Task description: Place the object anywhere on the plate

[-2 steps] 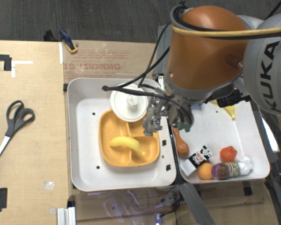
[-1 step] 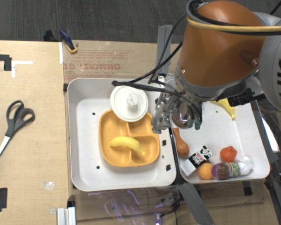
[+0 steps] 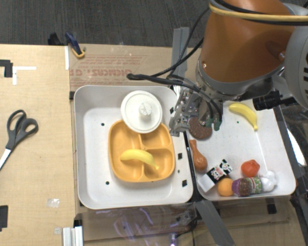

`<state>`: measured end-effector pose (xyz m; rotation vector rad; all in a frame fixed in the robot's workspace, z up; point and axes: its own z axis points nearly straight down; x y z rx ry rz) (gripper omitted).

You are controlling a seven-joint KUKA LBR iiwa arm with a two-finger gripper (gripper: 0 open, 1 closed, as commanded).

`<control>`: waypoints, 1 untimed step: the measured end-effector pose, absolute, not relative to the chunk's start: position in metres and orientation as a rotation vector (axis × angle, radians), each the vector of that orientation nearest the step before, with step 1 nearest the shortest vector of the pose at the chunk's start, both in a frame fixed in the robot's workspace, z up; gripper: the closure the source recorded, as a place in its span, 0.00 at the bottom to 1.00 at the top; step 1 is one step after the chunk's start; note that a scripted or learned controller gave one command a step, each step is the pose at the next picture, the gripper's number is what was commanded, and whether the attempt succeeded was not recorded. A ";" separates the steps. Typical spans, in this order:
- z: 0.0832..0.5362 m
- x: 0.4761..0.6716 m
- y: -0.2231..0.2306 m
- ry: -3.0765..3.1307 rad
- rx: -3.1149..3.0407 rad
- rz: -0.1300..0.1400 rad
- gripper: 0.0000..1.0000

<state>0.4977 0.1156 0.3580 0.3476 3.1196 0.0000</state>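
Left bin: an orange divided plate holds a yellow banana in one front compartment; a round white lid overlaps the plate's far rim.
Right bin: a second banana, a brown drumstick, a black-and-white carton, an orange ball, a red piece and a purple bundle.
Gripper: hangs over the seam between the bins, above a brown disc (grasp impossible to judge).
Bench: pale wood, scissors at left.
Background: dark floor.
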 end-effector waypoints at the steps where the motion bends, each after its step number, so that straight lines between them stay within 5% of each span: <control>1: 0.339 0.494 0.120 3.097 0.520 -0.001 1.00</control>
